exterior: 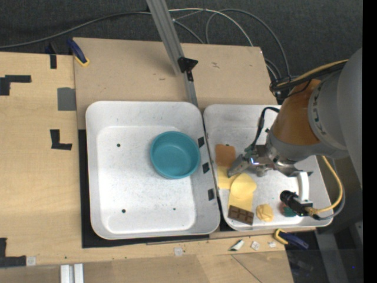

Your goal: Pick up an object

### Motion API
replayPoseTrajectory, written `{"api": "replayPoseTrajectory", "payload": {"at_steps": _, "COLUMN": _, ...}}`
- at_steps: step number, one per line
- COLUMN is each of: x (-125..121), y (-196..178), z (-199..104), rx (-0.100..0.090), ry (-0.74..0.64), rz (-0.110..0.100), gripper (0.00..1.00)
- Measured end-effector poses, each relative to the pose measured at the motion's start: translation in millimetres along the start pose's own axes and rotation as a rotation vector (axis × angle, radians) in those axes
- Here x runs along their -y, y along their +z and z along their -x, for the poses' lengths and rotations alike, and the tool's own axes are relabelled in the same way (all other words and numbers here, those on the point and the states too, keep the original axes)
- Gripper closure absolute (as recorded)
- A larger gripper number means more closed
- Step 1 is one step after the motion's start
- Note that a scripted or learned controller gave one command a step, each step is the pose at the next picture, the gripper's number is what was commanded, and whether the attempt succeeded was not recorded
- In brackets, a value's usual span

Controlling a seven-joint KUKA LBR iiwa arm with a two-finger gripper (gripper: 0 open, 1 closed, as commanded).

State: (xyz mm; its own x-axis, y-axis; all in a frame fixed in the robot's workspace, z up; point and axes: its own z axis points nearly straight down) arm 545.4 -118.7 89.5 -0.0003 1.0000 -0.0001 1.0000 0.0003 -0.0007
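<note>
arm: we see it reach in from the right, wrist low over the right bin (235, 114)
gripper (250, 163): near the bin's middle; grip state we can't tell
yellow piece (242, 190): flat, pale, just below the gripper, long axis toward the bin's front edge
blue bowl (174, 154): left bin (118, 114), right side, upright

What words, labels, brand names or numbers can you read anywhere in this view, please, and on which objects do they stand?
None can be read.
Teal bowl in the left bin: plain, no print.
Yellow pieces, brown block and orange-tan piece in the right bin: no marking.
Gripper and the arm's orange band: no legible label.
Black tape marks on the bench: shapes, not letters.
</note>
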Motion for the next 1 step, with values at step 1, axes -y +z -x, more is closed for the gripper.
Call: {"api": "replayPoseTrajectory", "payload": {"at_steps": 1, "x": 0.1, "y": -10.0, "z": -0.8, "rx": 0.000, "ry": -0.002, "rz": 0.000, "gripper": 1.00}}
